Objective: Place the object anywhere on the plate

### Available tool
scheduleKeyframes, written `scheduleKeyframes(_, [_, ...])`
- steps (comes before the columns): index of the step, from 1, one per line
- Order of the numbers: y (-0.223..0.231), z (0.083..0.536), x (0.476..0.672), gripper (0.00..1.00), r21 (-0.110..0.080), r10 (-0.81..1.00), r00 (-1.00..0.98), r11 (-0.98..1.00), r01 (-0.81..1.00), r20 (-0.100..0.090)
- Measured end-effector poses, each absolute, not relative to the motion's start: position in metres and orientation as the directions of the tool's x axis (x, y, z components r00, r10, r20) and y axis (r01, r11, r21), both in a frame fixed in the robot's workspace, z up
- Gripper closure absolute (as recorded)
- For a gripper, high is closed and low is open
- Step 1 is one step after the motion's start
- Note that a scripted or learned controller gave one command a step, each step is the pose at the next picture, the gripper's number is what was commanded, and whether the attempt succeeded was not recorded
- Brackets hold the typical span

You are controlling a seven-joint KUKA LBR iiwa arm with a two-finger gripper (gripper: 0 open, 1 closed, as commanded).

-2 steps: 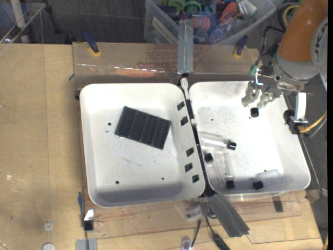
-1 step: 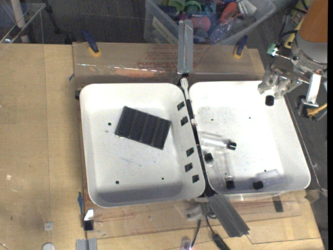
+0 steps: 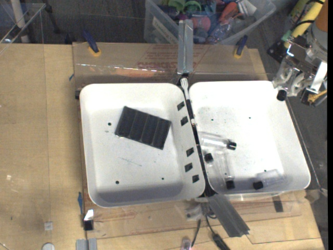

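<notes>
Nearest the camera, the right bin holds the object, a clear plastic piece with black caps lying flat on the floor near the divider, with more clear, black-tipped pieces by the front wall; I judge these the things to be picked, lying loose for a grasp from above. Beyond the divider, the dark ribbed plate lies flat and bare in the left bin, skewed but open from above. Farthest back, the hand hangs beyond the right bin's far right corner, carrying nothing, and whether it is open or closed I cannot tell.
</notes>
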State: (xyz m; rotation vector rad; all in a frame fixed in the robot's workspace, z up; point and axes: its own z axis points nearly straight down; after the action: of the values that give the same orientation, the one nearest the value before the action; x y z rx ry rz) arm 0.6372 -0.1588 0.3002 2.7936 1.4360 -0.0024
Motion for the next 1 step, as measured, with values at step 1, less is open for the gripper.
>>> scheduleKeyframes(1, [-0.1678,0.3551,0.5801,1.0,-0.001,0.742,0.67,-0.67,0.742,-0.001])
